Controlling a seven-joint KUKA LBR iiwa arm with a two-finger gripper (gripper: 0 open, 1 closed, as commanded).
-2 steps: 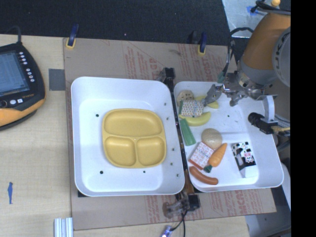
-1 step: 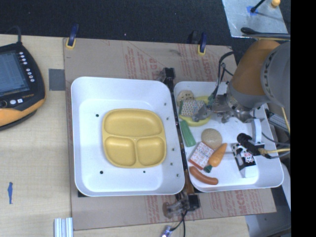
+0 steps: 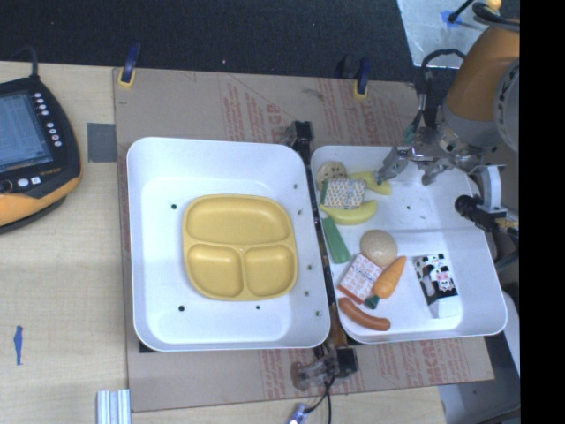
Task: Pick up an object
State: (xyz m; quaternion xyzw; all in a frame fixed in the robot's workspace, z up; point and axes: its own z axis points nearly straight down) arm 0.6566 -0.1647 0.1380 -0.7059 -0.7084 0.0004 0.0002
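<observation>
The gripper (image 3: pixel 408 164) hangs with fingers spread, holding nothing, beside the banana (image 3: pixel 353 212), judged light, stiff and smooth; grasp across its middle.

No text, brand or number can be made out clearly anywhere. Faint reddish lettering is printed in repeating diagonal rows on the brown cardboard sheet (image 3: pixel 265 104) under the two bins, most visible at 12 o'clock above the left bin, but it is too blurred to be read. Small printed patterns are carried by the red-and-white packet (image 3: pixel 358 277) at 5 o'clock and the black-and-white carton (image 3: pixel 435 277) farther right, and lines are shown on the screen of the handheld pendant (image 3: pixel 25 135) at 9 o'clock, all illegible.
</observation>
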